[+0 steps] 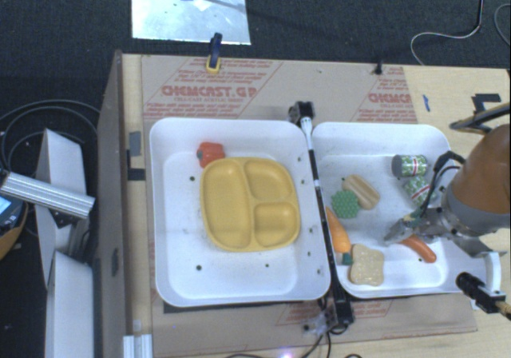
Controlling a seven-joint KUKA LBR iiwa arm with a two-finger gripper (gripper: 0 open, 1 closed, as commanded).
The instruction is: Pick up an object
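Toast [366, 264], a pale slice of toy bread, lies nearest the camera in the right bin [383, 290], flat against the front wall; it looks light and stiff, but lying flat it gives the fingers little edge to close on. Just beyond it on the right, the gripper [399, 230] sits low over the bin floor, its dark tips beside an orange-red sausage-shaped piece [420, 249], which seems the likeliest thing to be picked. Whether the fingers are spread or pressed together cannot be made out, and nothing visibly sits between them. That piece is probably hollow plastic: light, rigid, smooth and rounded, so it may roll or squirt out of a pinch; taking it across its narrow middle, square to its length, looks safest. An orange carrot [338, 232] lies along the divider between the bins, awkward because the wall crowds one side. Farther back rest a green knobbly ball [345, 203] and, touching it, a tan bun-like piece [361, 190], both easy, grippy shapes. Farthest in this bin lies a green-and-white can [409, 165] on its side, slippery and inclined to roll. In the left bin [180, 212], a yellow divided plate [249, 203] sits with a small red piece [210, 153] behind it.
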